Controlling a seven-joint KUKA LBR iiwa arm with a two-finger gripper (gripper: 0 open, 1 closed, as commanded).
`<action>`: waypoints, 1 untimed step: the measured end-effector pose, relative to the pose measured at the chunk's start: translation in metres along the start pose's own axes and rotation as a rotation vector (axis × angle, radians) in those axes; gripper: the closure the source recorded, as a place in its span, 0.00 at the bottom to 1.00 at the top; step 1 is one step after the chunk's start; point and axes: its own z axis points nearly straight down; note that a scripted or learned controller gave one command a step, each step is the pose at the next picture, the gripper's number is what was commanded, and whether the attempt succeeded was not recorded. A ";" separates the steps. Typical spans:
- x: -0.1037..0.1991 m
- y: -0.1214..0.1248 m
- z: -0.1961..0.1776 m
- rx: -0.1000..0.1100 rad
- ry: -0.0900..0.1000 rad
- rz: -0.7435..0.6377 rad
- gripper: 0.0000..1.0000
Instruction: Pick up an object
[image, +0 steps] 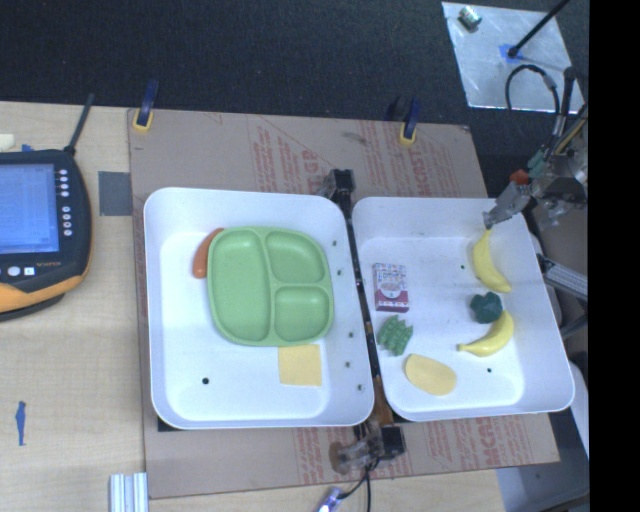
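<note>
The right bin (440, 225) holds two yellow bananas, one near the far right wall (487, 265) and one lower down (491, 338). Between them sits a dark green toy vegetable (486, 307). A red and white packet (390, 286), a light green leafy piece (395, 335) and a flat yellow oval piece (430, 374) lie in the bin's left half. My gripper (498, 212) hangs over the bin's far right corner, just above the upper banana's tip, with nothing seen in it.
The left bin (180, 380) holds a green divided plate (270, 285), an orange-red piece (203, 255) tucked against the plate's left edge, and a yellow square slice (300, 365). A tablet pendant (35, 230) lies at the far left of the bench. Cables hang at the upper right.
</note>
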 end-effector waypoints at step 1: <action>-0.009 -0.023 0.048 0.002 -0.001 -0.001 0.00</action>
